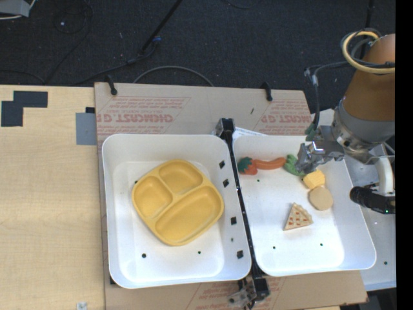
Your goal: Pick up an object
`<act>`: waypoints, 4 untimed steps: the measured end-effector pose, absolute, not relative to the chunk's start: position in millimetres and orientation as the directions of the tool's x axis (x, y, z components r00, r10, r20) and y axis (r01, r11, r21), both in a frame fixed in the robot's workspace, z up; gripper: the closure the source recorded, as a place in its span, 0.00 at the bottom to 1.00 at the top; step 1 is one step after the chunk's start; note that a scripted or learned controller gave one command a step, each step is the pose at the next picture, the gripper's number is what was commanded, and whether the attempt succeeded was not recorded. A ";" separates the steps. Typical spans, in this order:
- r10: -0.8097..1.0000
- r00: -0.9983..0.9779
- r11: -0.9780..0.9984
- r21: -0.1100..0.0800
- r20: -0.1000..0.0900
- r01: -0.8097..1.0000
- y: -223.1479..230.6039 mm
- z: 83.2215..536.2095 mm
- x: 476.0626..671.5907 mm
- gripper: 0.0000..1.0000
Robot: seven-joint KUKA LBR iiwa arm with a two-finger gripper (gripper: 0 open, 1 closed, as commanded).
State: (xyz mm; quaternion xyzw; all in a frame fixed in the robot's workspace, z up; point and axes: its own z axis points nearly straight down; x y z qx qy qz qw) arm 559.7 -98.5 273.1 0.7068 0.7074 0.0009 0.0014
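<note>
The right bin (pixel 335 254) holds several toy foods: an orange carrot (pixel 264 165) with a green top at the back, a green piece (pixel 293 167) next to it, a yellow cheese cube (pixel 314 179), a tan round piece (pixel 321 199) and a pizza slice (pixel 297 217). My gripper (pixel 311 155) hangs at the bin's back right, just above the green piece and the cheese cube. Nothing shows between its fingers.
The left bin (pixel 122 250) holds a yellow divided plate (pixel 177 201). A black divider (pixel 233 199) runs between the two bins. The grey arm (pixel 369 102) reaches in from the right. Cardboard (pixel 193 112) lies under the bins.
</note>
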 end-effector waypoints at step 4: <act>1.000 -0.004 0.004 -0.003 0.000 1.000 95.0 234.5 595.0 1.00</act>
